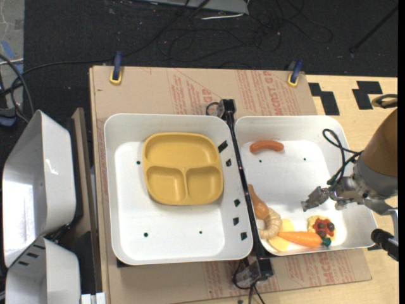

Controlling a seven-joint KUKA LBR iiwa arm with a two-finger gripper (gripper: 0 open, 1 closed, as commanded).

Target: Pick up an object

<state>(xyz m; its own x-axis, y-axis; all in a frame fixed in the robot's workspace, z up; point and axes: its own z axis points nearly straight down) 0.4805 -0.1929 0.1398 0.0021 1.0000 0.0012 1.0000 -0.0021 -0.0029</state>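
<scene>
Gripper (314,200) over bare right bin (297,176) floor (carrot (300,238) near rim).

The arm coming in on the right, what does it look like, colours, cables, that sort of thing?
The arm shows a broad orange section above a grey wrist. A black cable loops along it toward the wrist. The gripper is dark grey metal, small and angular.

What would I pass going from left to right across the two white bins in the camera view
Left bin, yellow divided plate, right bin with the sausage at its back, carrot near its front, gripper, small pizza piece, then the arm's orange band.
</scene>
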